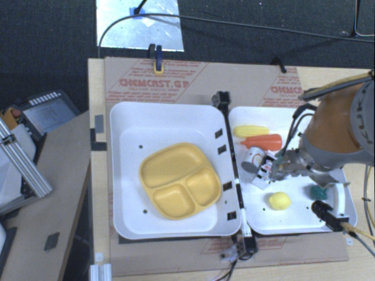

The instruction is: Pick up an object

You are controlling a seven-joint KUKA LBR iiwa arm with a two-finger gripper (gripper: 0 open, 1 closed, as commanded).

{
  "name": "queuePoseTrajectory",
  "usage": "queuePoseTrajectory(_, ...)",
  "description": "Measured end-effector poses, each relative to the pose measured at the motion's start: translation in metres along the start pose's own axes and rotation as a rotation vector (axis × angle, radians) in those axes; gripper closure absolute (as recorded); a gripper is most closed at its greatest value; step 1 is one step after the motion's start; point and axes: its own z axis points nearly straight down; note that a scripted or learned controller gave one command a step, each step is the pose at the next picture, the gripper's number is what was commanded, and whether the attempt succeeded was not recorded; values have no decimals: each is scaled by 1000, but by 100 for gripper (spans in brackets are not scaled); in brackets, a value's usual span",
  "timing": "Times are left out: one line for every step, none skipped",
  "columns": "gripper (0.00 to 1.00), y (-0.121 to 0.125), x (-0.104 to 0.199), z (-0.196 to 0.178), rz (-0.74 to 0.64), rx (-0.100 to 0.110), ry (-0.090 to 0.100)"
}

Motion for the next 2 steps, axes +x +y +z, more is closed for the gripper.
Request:
queuePoseTrajectory(100, 2, 0, -52, 0, -1, 0)
queuePoseTrajectory(100, 12, 49, -45, -4, 4, 2)
